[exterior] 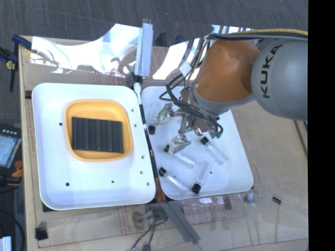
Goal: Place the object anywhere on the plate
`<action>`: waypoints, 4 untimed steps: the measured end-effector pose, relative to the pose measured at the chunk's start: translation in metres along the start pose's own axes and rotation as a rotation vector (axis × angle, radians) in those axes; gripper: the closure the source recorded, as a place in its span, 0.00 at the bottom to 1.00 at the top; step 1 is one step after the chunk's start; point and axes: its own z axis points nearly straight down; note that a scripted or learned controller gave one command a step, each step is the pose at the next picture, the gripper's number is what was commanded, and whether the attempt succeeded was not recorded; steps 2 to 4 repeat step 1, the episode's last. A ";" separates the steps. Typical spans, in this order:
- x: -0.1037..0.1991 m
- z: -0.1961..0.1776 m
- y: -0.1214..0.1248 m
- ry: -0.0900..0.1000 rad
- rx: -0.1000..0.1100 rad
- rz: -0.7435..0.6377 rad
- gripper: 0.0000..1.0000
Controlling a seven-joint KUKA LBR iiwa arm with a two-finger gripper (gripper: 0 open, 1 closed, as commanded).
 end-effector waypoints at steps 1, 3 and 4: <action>-0.007 -0.001 0.035 0.002 -0.001 -0.361 0.00; -0.007 -0.001 0.035 0.002 -0.001 -0.361 0.00; -0.007 -0.001 0.035 0.002 -0.001 -0.361 0.00</action>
